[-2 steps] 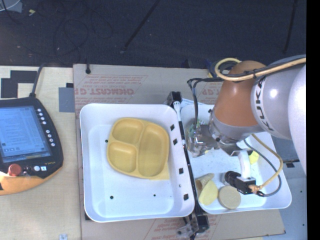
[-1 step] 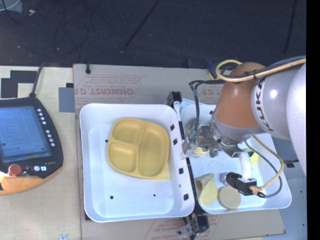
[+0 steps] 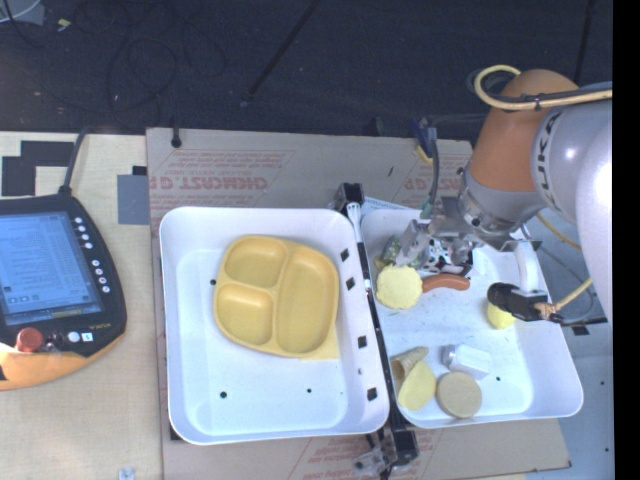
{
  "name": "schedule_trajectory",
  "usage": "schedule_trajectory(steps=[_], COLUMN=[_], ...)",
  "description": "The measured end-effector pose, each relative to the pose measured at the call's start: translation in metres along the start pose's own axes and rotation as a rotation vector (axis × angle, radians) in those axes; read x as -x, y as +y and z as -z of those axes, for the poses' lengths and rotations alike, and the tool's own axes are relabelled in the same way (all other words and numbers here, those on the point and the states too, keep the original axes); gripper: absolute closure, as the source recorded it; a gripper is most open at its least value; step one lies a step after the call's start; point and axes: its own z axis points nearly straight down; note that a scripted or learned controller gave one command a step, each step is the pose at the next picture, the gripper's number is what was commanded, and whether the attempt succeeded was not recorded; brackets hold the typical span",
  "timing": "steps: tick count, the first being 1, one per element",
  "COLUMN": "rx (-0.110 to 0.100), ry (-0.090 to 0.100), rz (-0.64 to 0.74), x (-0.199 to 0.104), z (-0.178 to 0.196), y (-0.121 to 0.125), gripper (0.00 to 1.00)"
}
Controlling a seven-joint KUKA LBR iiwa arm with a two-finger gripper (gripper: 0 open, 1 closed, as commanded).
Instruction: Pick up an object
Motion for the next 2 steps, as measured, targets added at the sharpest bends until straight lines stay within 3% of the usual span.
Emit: schedule_trajectory(steps=[1, 2], rx=[-0.009, 0.013], ry=[0.003, -0.003], rz=[0.003, 0.004], x=[0.005, 0.008], z=[-0.08, -0.094], y=[0.015, 0.012], gripper=[0.0, 0.0])
